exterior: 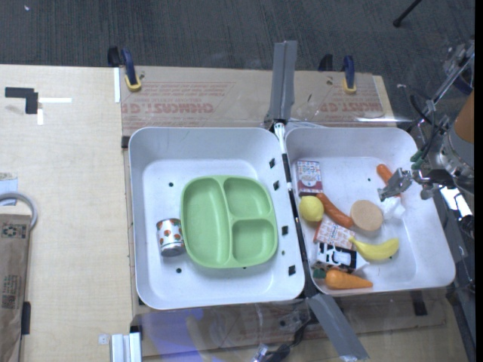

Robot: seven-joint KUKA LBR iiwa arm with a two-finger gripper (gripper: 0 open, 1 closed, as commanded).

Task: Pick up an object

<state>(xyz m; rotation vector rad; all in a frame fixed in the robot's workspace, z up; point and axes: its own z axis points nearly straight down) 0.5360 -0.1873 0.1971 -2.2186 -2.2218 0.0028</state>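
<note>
The tool (pixel 398 184) hangs over the right bin (pixel 445 277) near its right wall, fingers spread, nothing between them. Just left of it lies a round tan disc (pixel 367 216); a banana (pixel 376 249), two carrots (pixel 336 211) (pixel 348 280), a lemon (pixel 311 208) and cartons (pixel 309 176) lie nearby. The left bin (pixel 143 225) holds a green divided plate (pixel 228 221) and a small can (pixel 170 237) beside it.
</note>
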